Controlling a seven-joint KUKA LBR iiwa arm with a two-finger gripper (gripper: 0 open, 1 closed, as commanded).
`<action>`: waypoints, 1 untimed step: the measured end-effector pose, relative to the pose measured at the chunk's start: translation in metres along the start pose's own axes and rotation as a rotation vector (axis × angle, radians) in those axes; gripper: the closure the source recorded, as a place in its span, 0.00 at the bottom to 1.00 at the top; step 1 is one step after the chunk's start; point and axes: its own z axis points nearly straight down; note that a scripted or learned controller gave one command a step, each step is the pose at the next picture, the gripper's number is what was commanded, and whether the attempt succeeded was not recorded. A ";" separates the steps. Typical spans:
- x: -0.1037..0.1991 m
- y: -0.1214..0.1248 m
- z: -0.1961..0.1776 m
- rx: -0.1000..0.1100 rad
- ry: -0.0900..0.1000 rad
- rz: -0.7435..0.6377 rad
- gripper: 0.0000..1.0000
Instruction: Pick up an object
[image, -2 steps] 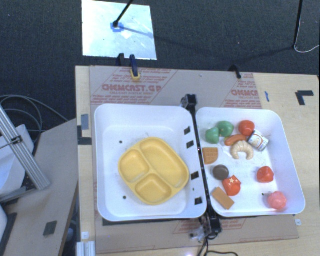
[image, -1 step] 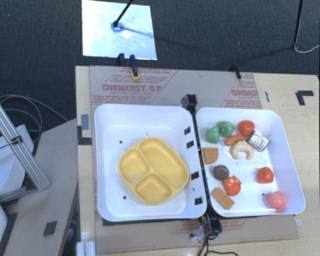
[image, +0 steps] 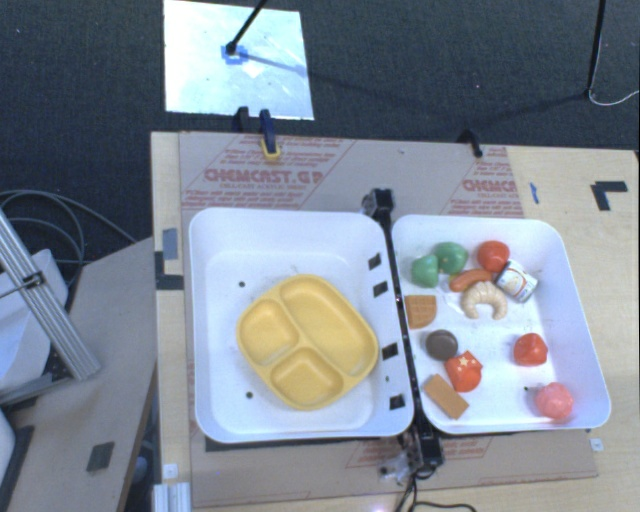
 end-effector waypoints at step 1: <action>0.000 0.000 0.000 0.001 0.001 0.000 0.00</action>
